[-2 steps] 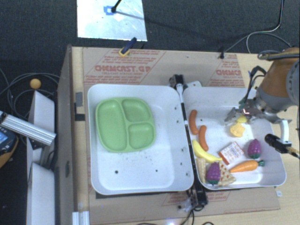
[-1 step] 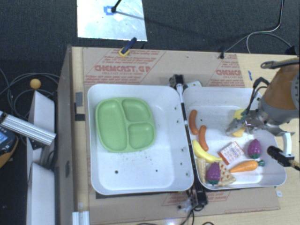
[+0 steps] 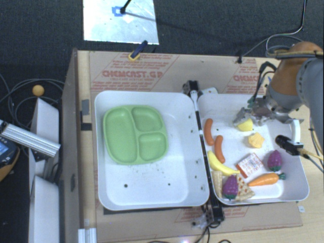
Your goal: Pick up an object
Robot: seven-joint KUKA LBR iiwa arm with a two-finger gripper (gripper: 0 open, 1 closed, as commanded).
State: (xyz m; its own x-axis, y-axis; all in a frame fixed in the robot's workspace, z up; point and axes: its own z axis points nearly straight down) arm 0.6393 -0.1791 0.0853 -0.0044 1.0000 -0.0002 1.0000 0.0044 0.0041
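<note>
I see open floor in the left bin (image 3: 152,186) along its near and right sides; the green tray (image 3: 134,133) fills its far left. The right bin (image 3: 223,103) is free at its far left corner. Near there, two sausages (image 3: 213,139), a banana (image 3: 221,163), grapes (image 3: 230,185), a carrot (image 3: 263,179) and a red packet (image 3: 250,164) crowd together. The arm (image 3: 296,80) blocks the far right.

A green tray (image 3: 134,134), orange carrot (image 3: 263,179), yellow banana (image 3: 221,164) and purple grapes (image 3: 230,185) sit in white bins (image 3: 152,196).
</note>
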